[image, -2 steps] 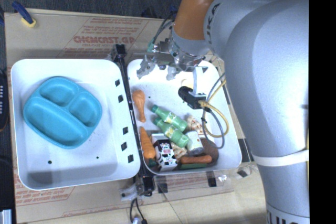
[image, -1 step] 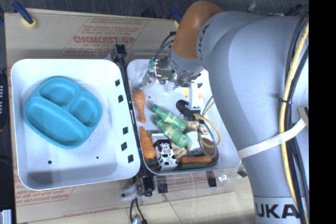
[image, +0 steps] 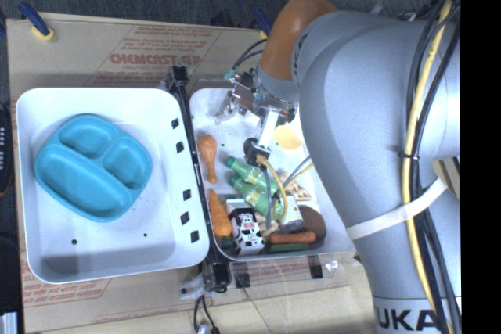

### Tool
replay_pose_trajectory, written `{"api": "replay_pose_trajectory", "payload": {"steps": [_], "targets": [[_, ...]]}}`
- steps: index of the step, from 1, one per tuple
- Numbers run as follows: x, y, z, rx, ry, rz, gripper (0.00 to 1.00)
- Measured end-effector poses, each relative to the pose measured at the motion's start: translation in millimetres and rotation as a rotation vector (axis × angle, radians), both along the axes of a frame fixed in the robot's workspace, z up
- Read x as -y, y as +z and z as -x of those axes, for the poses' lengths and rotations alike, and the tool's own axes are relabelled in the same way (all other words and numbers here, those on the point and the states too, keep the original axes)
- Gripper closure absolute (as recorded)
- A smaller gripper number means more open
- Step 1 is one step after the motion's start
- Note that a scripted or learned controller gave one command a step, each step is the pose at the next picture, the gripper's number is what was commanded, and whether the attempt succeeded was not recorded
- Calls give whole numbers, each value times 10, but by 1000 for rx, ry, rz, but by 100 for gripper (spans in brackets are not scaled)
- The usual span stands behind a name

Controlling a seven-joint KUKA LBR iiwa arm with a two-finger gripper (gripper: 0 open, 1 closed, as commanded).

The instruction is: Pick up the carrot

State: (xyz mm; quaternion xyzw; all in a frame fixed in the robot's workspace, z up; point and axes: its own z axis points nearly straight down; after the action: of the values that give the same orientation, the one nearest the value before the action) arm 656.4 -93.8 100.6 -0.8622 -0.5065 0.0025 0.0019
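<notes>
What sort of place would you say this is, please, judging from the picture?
Most likely a robotics lab bench set up for grasping trials. A large grey arm reaches over two white bins on a clamped board; one holds a blue divided tray, the other toy food, including a carrot.

The arm [image: 368,129] spreads over the right bin [image: 205,102], covering its whole right side and leaving a narrow strip of white floor open along its left wall. Into that strip crowd the carrot [image: 219,213], tight against the wall at lower centre, a pale orange piece [image: 207,155] above it, green bottles [image: 249,176] just right, and a heap of toys [image: 274,235] at the bottom. Over in the left bin [image: 102,258], a blue divided tray [image: 92,166] fills the upper part; the lower floor lies wide open.
</notes>
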Motion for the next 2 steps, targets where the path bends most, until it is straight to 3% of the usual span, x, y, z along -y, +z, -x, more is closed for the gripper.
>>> {"api": "replay_pose_trajectory", "payload": {"steps": [1,2], "targets": [[2,-90,2,-1,-473,1,0],[-720,975,1003,4,-471,-7,0]]}}
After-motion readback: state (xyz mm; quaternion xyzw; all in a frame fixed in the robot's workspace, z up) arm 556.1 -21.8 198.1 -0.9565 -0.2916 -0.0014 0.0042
